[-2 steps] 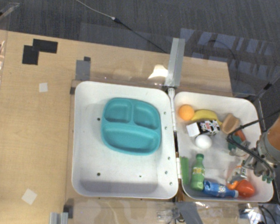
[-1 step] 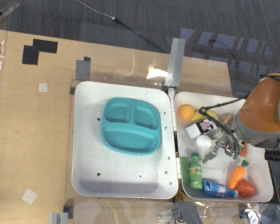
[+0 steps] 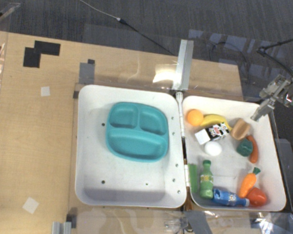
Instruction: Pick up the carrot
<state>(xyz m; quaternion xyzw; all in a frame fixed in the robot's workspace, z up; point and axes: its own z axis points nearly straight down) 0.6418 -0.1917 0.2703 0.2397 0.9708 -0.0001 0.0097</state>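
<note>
The carrot (image 3: 247, 184), orange with a green leafy top, lies in the right bin (image 3: 279, 171) near its right wall, tip pointing toward the front. A red round fruit (image 3: 258, 197) touches its lower end. My gripper (image 3: 262, 105) hovers over the bin's far right corner, well behind the carrot. Its fingers are spread open with nothing between them.
The right bin also holds an orange (image 3: 193, 116), a banana (image 3: 215, 120), a black-and-white carton (image 3: 212, 132), a white ball (image 3: 213, 148), a bread piece (image 3: 240, 129), a green and orange toy (image 3: 247, 147), a green bottle (image 3: 206, 179) and a blue bottle (image 3: 229, 198). A teal divided plate (image 3: 137, 131) sits in the left bin (image 3: 90, 150).
</note>
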